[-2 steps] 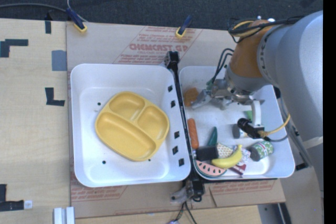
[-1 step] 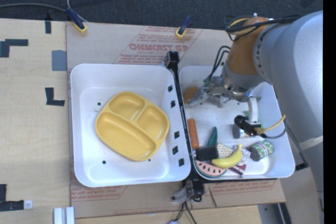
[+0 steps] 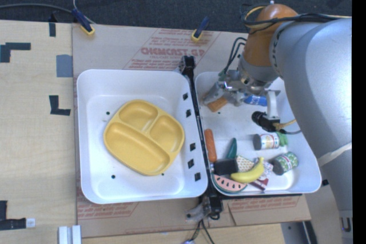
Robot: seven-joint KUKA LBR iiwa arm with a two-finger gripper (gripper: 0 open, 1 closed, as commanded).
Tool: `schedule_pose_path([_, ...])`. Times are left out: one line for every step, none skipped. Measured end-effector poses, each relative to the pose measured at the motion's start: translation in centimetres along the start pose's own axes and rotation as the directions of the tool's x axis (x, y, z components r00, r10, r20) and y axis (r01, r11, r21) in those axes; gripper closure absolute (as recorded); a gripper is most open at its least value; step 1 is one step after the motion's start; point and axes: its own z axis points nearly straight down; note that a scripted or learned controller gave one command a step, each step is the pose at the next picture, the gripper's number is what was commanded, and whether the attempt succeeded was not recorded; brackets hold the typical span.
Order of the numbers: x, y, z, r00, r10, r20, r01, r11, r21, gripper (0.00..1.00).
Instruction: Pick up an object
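Hovering low in the right bin [image 3: 297,183], the gripper [image 3: 224,95] sits over a brown block [image 3: 216,104]; finger state unclear. Closing off-centre could shove it against the bin's left wall.

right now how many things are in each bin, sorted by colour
Yellow: 2, divided plate in the left bin, banana in the right bin
Orange or brown: 2, carrot-like stick, brown block
Green: 2, pod, can
Blue: 1, tube
White: 1, small bottle
Red and green: 1, watermelon slice
Total: 9 clearly told apart
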Motion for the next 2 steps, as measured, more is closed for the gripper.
schedule_pose_path([0.0,0.0,-1.0,1.000,-0.002,0.003,0.002,1.000,-0.002,1.00])
schedule_pose_path([7.2,-5.1,-19.4,1.000,-0.003,0.002,0.003,1.000,-0.013,1.00])
